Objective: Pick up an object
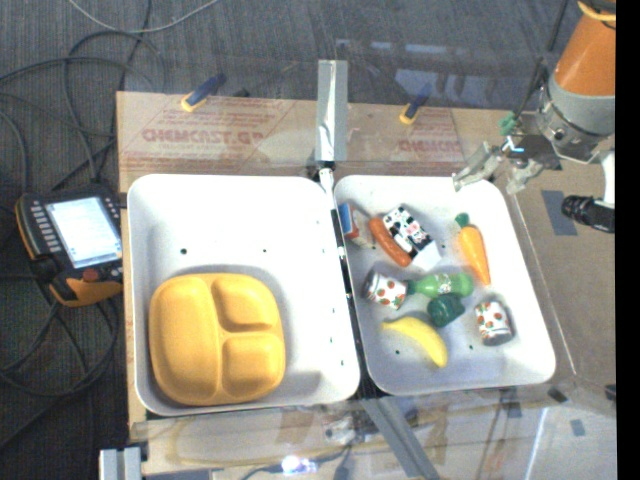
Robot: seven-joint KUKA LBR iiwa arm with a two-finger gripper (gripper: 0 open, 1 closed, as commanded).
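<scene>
Bench: brown board (250, 133) carrying two shallow white bins side by side, with a grey upright post (330, 113) standing at the far end of the seam between them
Left bin: white tray (200, 208); holds one yellow divided plate (218, 338) lying in its near half, close to the near-left corner
Right bin: white tray (520, 298); holds all the small items, clustered through its middle
Arm: grey with an orange band (590, 43), reaching in from the right; wrist hangs above the far-right corner of the right bin
Gripper: claw (487, 171) poised over the far rim of the right bin; fingers spread apart; nothing between them; well apart from every item below
Carrot: orange with a green top (472, 248); lies along the right side of the cluster, pointing toward the near edge
Banana: yellow (420, 338); nearest item to the front rim
Cow-print carton: black and white (405, 230); rests against an orange sausage-shaped piece (389, 243)
Green pieces: light green vegetable (440, 285) just beside a dark green one (445, 310)
Cups: two small patterned cups, one left (384, 289), one right (492, 320)
Handset: black and orange pendant with a lit screen (72, 233); lies on the floor left of the bench
</scene>
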